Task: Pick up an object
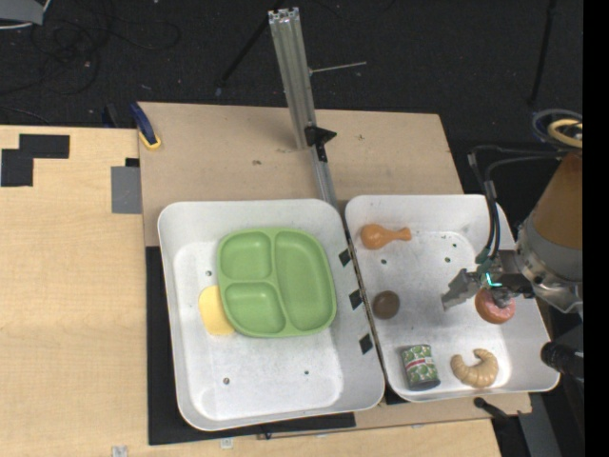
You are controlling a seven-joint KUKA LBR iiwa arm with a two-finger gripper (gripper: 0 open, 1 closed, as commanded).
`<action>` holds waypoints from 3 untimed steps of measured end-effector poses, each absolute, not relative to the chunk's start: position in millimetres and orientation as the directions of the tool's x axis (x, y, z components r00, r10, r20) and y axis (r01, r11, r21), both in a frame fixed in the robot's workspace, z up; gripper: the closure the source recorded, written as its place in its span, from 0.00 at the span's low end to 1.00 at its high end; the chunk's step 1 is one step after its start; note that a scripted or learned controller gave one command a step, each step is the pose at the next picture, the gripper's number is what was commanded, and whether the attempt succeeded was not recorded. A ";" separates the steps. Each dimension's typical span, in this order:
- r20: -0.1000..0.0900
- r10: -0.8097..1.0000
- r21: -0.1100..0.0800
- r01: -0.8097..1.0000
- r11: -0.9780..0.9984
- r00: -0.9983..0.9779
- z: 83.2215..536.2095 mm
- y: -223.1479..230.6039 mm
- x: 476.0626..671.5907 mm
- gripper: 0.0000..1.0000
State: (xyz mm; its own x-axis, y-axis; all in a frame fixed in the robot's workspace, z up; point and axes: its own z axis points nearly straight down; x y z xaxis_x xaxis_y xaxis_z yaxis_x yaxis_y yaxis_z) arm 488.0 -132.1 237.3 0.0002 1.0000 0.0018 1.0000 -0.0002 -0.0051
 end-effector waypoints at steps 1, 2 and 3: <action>0.002 1.000 -0.004 1.000 0.000 0.000 237.7 -132.1 488.2 0.00; 0.003 1.000 -0.010 1.000 0.000 0.000 173.1 -130.8 488.3 0.00; 0.003 1.000 -0.009 1.000 0.000 0.000 109.9 -128.2 492.1 0.00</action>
